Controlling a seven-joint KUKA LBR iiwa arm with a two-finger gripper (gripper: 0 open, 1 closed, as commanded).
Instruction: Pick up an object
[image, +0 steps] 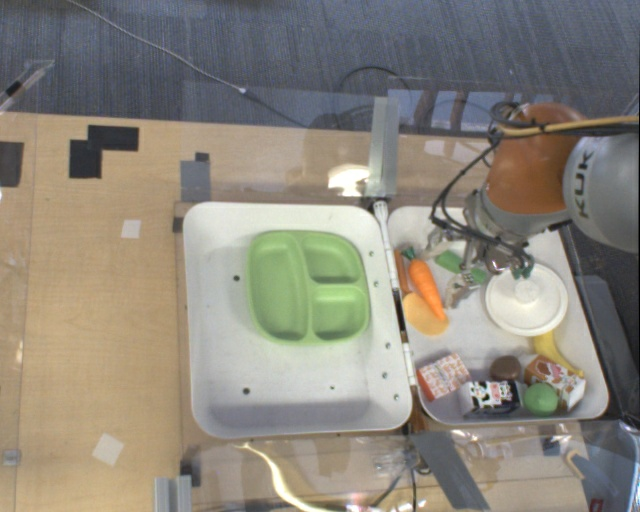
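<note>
A wooden bench (90, 330) holds two shallow white bins side by side, seen from above at a slant. The left bin (215, 380) contains a green divided plate (305, 285) with three compartments, lying flat near the bin's middle.

The right bin (590, 395) is crowded. An orange toy carrot (426, 283) with a green top lies near its left wall, pointing down toward a pale orange round piece (427, 315) that touches its tip. A white round dish (526, 299) sits toward the right side. Along the near edge lie a small red and white carton (443, 376), a black and white carton (490, 395), a brown rounded item (506, 367), a green ball (541, 399), a red and white packet (562, 381) and a yellow banana (556, 351) curving along the right wall.

The grey arm with its orange band (528, 165) reaches in from the right and hangs over the upper part of the right bin. Its gripper (478, 272) points down between the carrot and the white dish, just beside a small green item (449, 260). The metal fingers (462, 285) appear spread apart, with nothing visible between them. Black cables loop beside the wrist.
</note>
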